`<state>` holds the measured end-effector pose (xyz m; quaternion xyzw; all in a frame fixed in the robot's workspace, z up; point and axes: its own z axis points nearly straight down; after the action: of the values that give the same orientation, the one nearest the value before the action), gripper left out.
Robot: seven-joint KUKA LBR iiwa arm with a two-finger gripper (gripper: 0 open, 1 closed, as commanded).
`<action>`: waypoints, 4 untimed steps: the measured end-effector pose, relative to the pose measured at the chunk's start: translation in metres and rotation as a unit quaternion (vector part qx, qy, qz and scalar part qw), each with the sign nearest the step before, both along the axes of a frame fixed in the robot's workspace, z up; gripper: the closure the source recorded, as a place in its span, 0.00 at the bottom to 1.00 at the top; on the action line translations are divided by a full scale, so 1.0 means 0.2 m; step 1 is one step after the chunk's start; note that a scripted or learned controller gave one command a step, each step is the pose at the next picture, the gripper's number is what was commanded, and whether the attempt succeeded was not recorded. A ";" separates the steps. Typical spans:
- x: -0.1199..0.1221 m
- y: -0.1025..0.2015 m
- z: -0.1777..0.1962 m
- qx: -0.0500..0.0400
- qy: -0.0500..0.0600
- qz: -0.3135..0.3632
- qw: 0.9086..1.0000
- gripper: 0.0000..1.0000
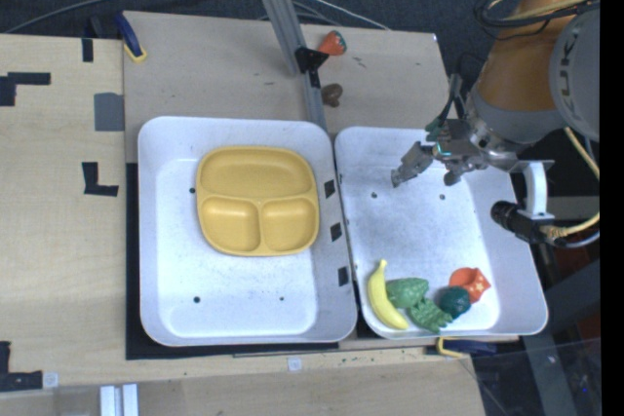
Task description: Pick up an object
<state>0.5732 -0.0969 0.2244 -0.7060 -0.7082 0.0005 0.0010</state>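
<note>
Several toys lie heaped at the lower right of the frame in the right bin (507, 239): banana (382, 299), green pieces (414, 299), orange piece (470, 281). My gripper (429, 169) hangs above them in the frame, jaws apart, holding nothing. I judge this the approach; next I must move toward the heap, then descend.

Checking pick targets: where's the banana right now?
The banana lies in the right bin, near its front-left corner, just left of the green toys.

banana (382, 298) yellow, curved | green toys (416, 301) | orange-red piece (469, 281) | right bin's near corner
</note>
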 end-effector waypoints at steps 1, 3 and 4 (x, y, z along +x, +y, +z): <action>0.00 0.00 0.00 0.000 0.000 0.000 1.000 0.00; 0.02 0.01 -0.54 0.000 0.002 -0.001 1.000 0.00; 0.02 0.01 -0.68 -0.001 -0.001 -0.001 1.000 0.00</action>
<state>0.5778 -0.0954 0.0885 -0.7064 -0.7078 0.0008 -0.0002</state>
